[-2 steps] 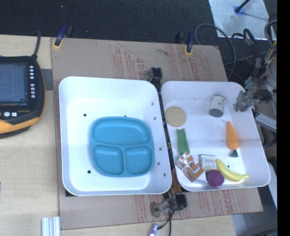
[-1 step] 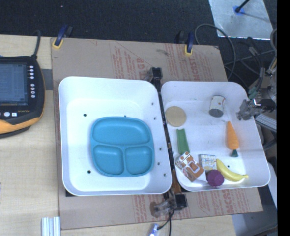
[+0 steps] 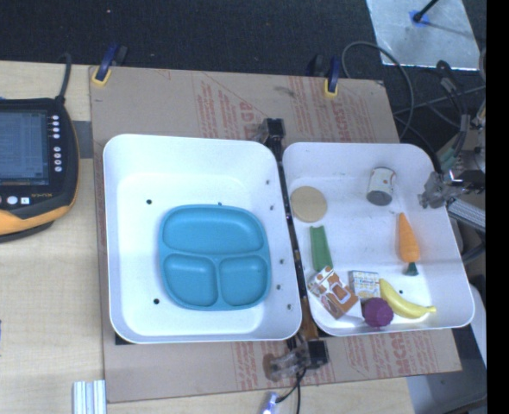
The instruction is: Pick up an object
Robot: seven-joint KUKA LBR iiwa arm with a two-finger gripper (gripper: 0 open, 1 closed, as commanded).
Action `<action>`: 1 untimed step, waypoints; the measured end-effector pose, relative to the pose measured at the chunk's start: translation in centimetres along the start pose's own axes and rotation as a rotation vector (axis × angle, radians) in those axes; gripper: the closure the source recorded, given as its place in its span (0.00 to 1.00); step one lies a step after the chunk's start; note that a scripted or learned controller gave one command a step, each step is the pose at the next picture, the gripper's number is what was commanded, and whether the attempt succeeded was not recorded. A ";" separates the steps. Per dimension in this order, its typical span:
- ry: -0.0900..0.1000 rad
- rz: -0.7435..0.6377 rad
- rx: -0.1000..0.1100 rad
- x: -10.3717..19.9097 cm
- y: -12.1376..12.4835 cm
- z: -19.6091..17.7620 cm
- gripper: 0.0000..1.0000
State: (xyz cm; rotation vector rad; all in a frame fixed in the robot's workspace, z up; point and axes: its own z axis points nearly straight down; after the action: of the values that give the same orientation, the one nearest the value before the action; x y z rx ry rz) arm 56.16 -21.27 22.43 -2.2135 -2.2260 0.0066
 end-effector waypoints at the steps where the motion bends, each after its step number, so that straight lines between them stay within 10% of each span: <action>1: 0.000 0.000 0.000 0.0 0.0 0.0 0.00</action>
State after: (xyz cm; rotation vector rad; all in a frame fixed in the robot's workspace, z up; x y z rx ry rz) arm 56.15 -21.27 22.42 -2.2130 -2.2264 0.0074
